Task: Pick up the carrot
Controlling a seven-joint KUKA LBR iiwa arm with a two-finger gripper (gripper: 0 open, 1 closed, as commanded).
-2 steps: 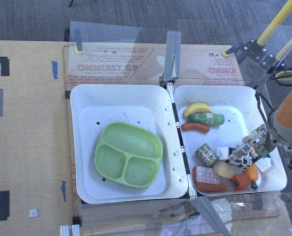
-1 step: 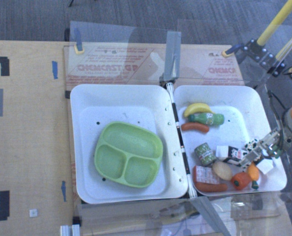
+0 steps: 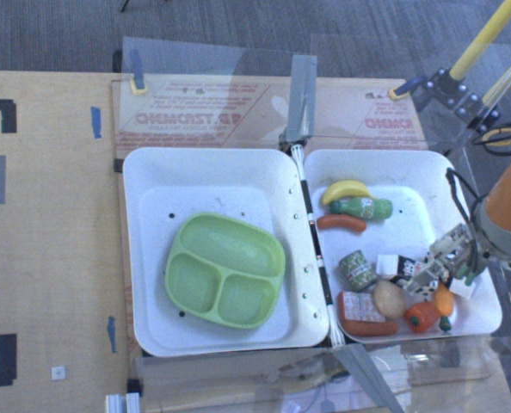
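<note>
The bench point(image 3: 49, 231) carries two shallow white bins side by side. The left bin point(image 3: 144, 179) holds a light green divided plate point(image 3: 225, 269), lying flat toward its front half. The right bin point(image 3: 410, 166) holds the clutter: a banana point(image 3: 345, 189) near the back, touching a green bottle point(image 3: 363, 207) just in front of it, and a sausage point(image 3: 341, 223) just in front of those. Toward the front lie a small green can point(image 3: 356, 269), a red and white packet point(image 3: 363, 306), a potato point(image 3: 389, 298) and a red pepper point(image 3: 422, 316). The arm point(image 3: 503, 209) reaches in from the right, and its gripper point(image 3: 440, 261) hangs low over the bin's front right part; how far its jaws stand apart cannot be told. The carrot point(image 3: 445, 301), small and orange, lies in the front right corner just beside the red pepper, close below the gripper.
</note>
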